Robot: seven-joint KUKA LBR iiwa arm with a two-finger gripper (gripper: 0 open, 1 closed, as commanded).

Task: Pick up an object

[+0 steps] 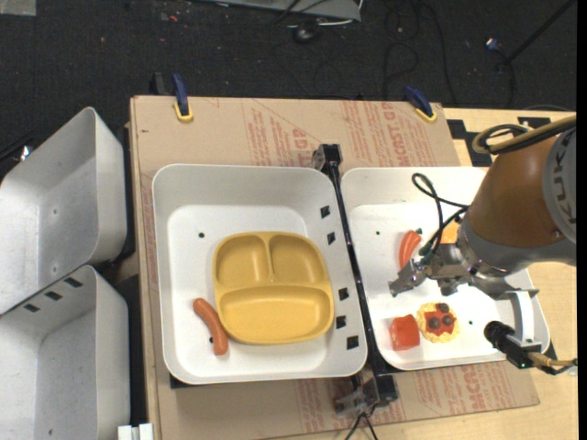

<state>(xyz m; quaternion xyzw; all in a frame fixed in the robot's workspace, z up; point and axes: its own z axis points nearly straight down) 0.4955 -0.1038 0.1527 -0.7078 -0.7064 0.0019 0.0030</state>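
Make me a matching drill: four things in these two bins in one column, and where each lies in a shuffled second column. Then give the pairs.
Things:
1. yellow divided plate
2. sausage
3. red block
4. carrot

Places:
A. right bin, near its front edge, beside the small tart
B. left bin, at the plate's front left corner
C. right bin, just left of the pincer
D. middle of the left bin

Pairs: 1-D, 2-B, 3-A, 4-C

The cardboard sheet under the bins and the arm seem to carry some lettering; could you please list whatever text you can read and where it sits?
"KU": white letters on the arm, cut off at the picture's edge.
Red print on the cardboard sheet, in several patches around both bins: upside down and blurred, not reliably readable.
White bins, yellow tray: no text visible.
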